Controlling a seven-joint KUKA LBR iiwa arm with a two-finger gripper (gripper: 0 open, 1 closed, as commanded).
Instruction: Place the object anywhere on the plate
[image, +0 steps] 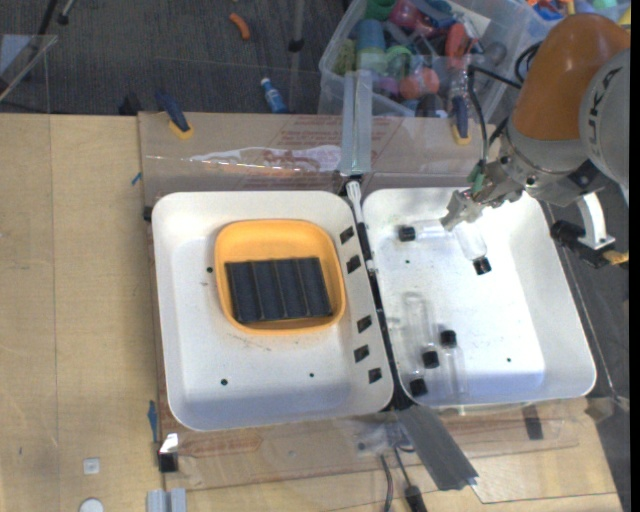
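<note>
An orange plate (280, 232) with rounded corners sits in the left bin (190, 350). A dark grey ridged slab (278, 290) lies flat on it and covers most of its lower half. My gripper (462, 213) hangs over the far part of the right bin (530, 300), well to the right of the plate and apart from the slab. Nothing dark shows at its tip. A small clear piece with a black cap (481, 264) lies just below it.
Several clear plastic pieces with black caps lie in the right bin, one near the far left (405, 233) and a cluster at the near left (432, 358). A ridge with black clips (362, 300) divides the bins. A box of coloured items (420, 50) stands behind.
</note>
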